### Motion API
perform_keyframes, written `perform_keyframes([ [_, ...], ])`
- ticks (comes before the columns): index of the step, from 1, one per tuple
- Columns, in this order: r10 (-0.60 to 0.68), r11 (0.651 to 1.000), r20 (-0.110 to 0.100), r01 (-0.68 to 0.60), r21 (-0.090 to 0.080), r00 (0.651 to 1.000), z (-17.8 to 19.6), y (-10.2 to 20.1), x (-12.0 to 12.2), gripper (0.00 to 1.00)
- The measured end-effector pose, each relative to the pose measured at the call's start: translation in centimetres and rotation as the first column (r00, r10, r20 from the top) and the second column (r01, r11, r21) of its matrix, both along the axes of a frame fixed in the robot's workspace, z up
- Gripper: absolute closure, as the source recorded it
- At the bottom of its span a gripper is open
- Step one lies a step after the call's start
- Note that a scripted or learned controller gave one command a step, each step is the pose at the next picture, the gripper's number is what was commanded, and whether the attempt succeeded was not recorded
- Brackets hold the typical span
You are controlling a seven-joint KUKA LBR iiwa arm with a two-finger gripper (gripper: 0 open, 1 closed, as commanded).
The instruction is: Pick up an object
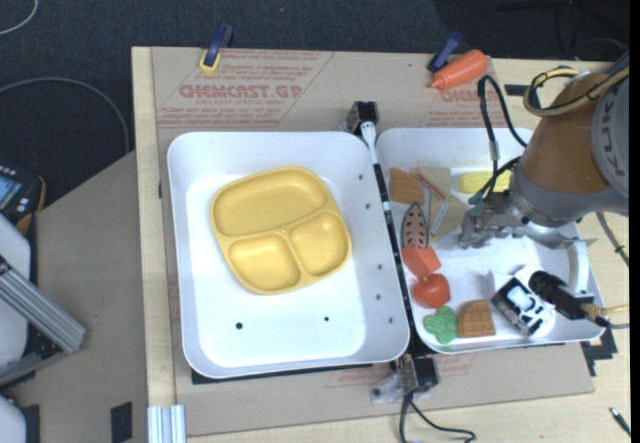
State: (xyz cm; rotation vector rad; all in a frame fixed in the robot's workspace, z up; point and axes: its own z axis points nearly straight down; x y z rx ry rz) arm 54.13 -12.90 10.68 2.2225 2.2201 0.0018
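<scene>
The right bin [395, 146] holds several small toys. A tan block [405, 185] lies at its far left, with a striped brown oval piece [414, 227] below it. Nearer the front are a red block [420, 259], a red round piece [432, 289], a green piece [440, 323] and a brown waffle-like piece [476, 318]. A yellow piece [476, 181] lies near the back. My gripper [478, 228] hangs low over the middle of this bin, just right of the oval piece and below the yellow one. I see nothing held in it.
The left bin [190, 231] holds a yellow divided plate [280, 228]. An orange clamp [460, 68] and a blue and yellow clamp [213, 49] sit on the bench's far edge. The arm's body covers the right bin's right side.
</scene>
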Motion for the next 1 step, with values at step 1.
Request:
perform_keyframes([
  [1, 0.002, 1.0, 0.006, -0.002, -0.003, 1.0, 5.91, -0.15, 0.18, 1.0],
])
